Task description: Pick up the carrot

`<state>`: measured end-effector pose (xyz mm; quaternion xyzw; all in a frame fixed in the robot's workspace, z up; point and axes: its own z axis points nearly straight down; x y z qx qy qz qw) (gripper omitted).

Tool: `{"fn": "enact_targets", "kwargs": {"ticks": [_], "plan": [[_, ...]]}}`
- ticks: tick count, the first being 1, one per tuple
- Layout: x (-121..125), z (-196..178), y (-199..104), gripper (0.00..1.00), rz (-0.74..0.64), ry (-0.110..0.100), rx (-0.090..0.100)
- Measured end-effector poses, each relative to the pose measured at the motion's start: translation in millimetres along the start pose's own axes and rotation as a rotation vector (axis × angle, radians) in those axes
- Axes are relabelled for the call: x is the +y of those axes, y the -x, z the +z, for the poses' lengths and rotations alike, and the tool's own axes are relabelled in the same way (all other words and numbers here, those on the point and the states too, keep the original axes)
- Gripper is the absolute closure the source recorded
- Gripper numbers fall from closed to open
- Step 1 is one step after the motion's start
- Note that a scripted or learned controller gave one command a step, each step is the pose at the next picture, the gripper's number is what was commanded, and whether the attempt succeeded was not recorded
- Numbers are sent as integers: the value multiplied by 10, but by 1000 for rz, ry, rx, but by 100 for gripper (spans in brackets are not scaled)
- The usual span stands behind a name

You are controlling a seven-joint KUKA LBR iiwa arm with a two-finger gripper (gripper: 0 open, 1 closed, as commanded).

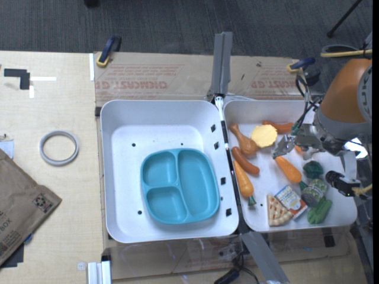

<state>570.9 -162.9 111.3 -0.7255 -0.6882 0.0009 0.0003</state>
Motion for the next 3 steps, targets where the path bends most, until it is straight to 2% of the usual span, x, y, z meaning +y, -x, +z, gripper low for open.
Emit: {"fn": "enact_targets", "kwargs": {"ticks": [1,2,3], "plan": [[-298,205,-76,0,205,-3,2],[-301,120,-59,100,209,-4,2],[-471,-988,-900,100,224,-1,0]]}}
